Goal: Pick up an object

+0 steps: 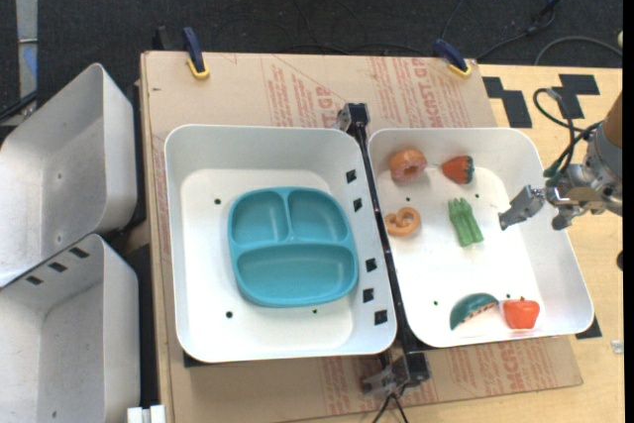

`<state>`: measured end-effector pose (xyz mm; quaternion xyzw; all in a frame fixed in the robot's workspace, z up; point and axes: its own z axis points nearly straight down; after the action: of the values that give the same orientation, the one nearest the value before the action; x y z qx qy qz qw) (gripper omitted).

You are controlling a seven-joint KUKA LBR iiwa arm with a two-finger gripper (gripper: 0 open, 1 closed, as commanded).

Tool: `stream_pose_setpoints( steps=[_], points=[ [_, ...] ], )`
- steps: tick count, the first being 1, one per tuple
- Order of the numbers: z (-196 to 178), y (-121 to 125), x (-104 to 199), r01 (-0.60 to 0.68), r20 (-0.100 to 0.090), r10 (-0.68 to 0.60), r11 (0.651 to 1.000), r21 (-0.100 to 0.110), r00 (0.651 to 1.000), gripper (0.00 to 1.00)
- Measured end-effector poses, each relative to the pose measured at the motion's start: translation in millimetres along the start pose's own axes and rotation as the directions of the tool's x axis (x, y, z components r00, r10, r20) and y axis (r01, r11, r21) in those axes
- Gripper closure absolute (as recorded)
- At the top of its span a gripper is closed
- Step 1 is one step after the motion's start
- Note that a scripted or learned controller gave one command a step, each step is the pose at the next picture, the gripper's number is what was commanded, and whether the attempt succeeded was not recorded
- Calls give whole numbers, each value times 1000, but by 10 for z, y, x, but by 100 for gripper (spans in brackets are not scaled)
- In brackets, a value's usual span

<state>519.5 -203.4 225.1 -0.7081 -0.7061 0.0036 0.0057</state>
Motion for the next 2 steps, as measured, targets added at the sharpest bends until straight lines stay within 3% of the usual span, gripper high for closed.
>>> stream_pose_setpoints(
  steps=[1,2],
  points=[
    [-71,29,7,4,4,-4,1000,-13,1000,0],
    [507,121,46,3,2,-3,1000,-8,1000,0]
  ],
)
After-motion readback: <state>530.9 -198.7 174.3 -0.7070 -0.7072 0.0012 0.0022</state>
